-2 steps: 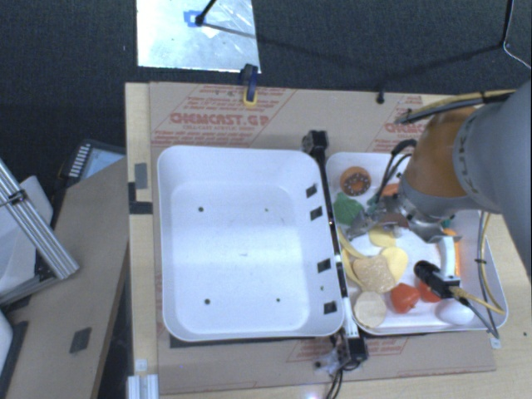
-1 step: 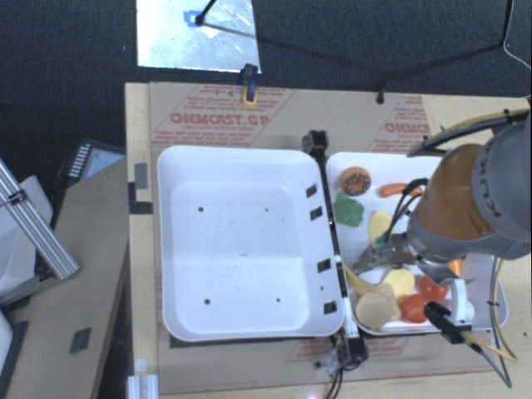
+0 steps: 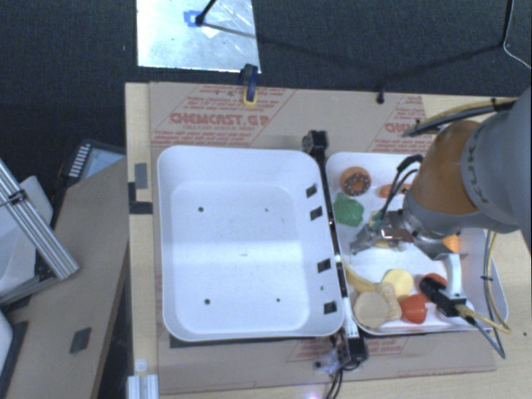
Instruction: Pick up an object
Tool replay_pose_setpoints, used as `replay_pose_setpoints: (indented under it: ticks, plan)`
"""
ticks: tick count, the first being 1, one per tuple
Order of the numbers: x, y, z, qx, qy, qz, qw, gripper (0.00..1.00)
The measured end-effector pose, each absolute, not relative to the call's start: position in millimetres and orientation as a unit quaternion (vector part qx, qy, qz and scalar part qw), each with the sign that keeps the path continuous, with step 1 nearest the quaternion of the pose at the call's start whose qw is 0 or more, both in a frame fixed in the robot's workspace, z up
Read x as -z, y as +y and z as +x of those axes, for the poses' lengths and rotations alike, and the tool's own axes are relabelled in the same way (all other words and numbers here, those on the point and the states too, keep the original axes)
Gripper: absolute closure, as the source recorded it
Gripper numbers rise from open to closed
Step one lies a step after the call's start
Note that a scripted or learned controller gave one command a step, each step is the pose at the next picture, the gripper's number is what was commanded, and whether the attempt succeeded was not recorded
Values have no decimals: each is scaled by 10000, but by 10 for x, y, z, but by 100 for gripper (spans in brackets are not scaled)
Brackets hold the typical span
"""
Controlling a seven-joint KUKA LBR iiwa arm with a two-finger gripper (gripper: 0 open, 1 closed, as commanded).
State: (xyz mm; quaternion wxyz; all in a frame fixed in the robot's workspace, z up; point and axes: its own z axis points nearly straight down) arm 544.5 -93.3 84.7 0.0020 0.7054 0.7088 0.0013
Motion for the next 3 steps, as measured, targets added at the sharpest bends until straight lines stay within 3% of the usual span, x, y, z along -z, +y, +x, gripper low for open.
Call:
replay_pose_setpoints:
  ticks: [1, 2, 3]
  plan:
    - [-853, -1039, 6017, -18, 7089, 7053, 30, 0]
    - [-861, -1445, 6583, -12, 7086, 7056, 21, 0]
    - [-839, -852, 6668, 39, 7079, 7062, -37, 0]
